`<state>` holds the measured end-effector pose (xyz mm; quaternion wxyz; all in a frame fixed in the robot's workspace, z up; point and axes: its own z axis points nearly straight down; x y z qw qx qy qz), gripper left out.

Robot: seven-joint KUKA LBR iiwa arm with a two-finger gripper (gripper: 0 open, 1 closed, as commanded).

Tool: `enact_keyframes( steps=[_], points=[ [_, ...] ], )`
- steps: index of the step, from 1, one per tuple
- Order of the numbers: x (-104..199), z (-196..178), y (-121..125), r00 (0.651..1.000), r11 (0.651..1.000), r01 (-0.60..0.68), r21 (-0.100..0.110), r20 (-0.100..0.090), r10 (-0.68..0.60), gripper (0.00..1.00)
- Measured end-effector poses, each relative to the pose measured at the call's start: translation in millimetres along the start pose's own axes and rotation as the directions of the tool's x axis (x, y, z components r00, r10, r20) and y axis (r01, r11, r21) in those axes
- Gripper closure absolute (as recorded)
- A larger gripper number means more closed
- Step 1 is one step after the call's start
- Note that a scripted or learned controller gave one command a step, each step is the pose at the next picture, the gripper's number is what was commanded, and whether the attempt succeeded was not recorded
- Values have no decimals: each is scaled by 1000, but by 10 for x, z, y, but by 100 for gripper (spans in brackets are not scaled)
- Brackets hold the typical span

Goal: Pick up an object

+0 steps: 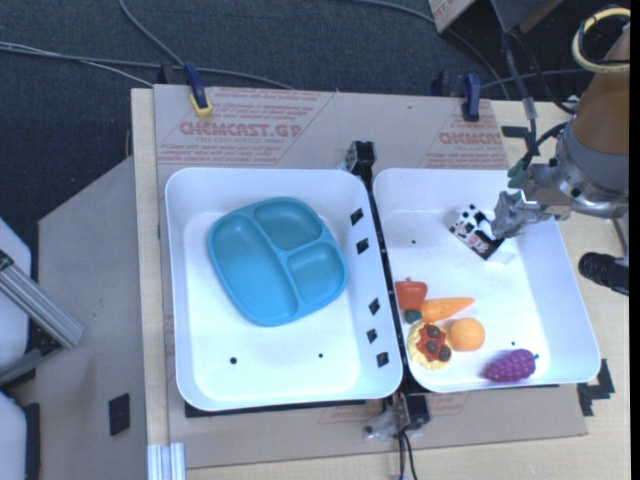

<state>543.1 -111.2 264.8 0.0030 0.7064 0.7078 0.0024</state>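
Light falls bright and even from overhead, washing the two white bins point(270, 373) almost to flat white, so their walls barely separate from their floors. The blue tray point(277, 260) casts only a thin, soft shadow on the bin floor beneath it. The dark floor point(80, 28) beyond the bench point(150, 268) stays dim and grainy. Overall sharpness is modest; small toys right of the tray look soft, with slightly smeared edges

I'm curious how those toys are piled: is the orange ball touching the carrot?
Touching. In the camera view, the orange ball sits right against the underside of the carrot, with no white bin floor showing between them.
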Motion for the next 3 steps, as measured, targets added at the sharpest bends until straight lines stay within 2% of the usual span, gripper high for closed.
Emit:
enact_keyframes(
  steps=[1,2,3],
  points=[
    [452,130,18,1000,1000,3,10,-4,-3,100],
    [965,284,29,1000,1000,4,11,-4,-4,100],
    [1607,336,105,1000,1000,6,8,-4,-6,100]
  ],
)
